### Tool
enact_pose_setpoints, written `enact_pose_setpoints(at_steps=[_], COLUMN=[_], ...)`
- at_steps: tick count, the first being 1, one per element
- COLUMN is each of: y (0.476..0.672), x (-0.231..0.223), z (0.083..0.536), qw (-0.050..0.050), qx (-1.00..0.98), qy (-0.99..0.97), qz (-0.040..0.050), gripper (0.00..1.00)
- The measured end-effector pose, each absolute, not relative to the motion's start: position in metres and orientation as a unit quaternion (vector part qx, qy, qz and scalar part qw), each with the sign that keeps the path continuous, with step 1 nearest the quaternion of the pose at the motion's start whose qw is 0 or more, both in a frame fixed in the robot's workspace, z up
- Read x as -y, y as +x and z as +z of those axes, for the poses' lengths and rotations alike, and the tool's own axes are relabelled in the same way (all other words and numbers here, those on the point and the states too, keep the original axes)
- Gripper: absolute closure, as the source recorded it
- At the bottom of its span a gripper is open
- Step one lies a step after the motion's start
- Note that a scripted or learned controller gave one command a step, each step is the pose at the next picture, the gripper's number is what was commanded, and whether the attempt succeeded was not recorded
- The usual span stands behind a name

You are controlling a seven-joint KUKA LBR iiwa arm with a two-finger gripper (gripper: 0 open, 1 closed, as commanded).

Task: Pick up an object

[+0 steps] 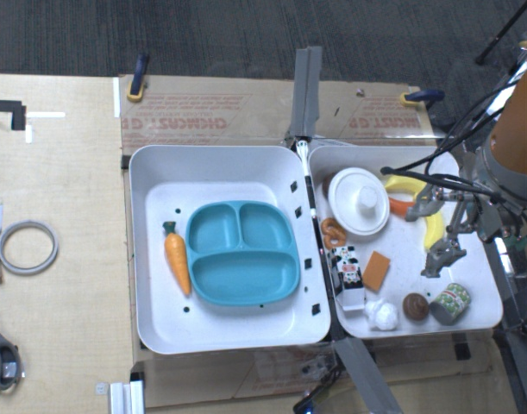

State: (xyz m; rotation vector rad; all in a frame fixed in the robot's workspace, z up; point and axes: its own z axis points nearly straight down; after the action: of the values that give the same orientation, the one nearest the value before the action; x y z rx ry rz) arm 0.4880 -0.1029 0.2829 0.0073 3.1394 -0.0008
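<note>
Pale wooden bench under a dark carpeted floor at the top edge, carrying two shallow white bins side by side, with a sheet of brown cardboard behind them printed in red lettering, reversed and too faint to read. On the bench at far left, a grey tape ring and scissors; two blue-and-yellow clamps pinning the cardboard's back edge.

In the left bin: a teal divided plate near the middle, an orange carrot lying just beside its left edge, green top pointing away.

In the right bin: a white lidded bowl, a pretzel touching its lower left, a small black-and-white carton with cow-like print, no legible text, an orange block, a white ball, a brown ball, a green-labelled can tipped on its side, label unreadable, and a yellow banana with an orange piece beside it.

Gripper poised over the right bin's right half, just beside the banana and above the can, metal fingers pointing down, slightly apart. Nothing seen between them; touching or clear of the bin floor, cannot tell.
</note>
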Motion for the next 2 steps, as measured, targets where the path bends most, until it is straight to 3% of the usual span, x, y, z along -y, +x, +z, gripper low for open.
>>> enact_pose_setpoints(at_steps=[1,2], y=[0.527,0.582], x=[0.145,0.156], z=[0.209,0.097], qw=[0.0,0.006], qx=[-1.0,-1.0], qy=[0.009,-0.019], qz=[-0.0003,-0.0016], gripper=[0.0,0.0])
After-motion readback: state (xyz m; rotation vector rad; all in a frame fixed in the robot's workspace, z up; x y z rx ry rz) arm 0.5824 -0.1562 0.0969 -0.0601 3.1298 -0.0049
